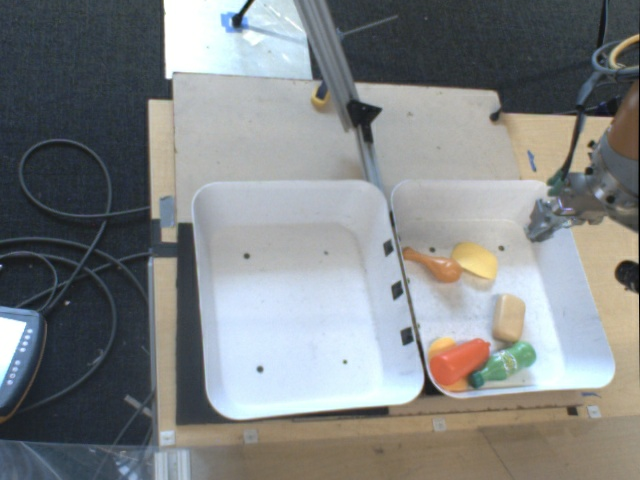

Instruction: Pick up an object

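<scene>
One pincer: gripper (pixel 541 221) at right edge of frame, over upper right rim of the right bin (pixel 572 268); nothing seen between the tips
Finger state: too small and blurred, cannot tell
Arm: grey arm (pixel 610 183) enters from right, orange band (pixel 628 118) above wrist
Nearest object: yellow piece (pixel 477 260), center of right bin, lower left of gripper, apart from it
Beside it: orange drumstick-shaped toy (pixel 434 265) just left of yellow piece, near the divider side
Lower down: tan block (pixel 509 318), right of bin center
Bottom cluster: red pepper-like toy (pixel 459 359) and green bottle (pixel 503 364) side by side at bottom rim of right bin, small yellow-orange bit (pixel 441 346) touching the red toy
Left bin: left bin (pixel 215 298), center left of frame
Far left: cables (pixel 60 258) on dark floor, screen device (pixel 15 353) at left edge
</scene>
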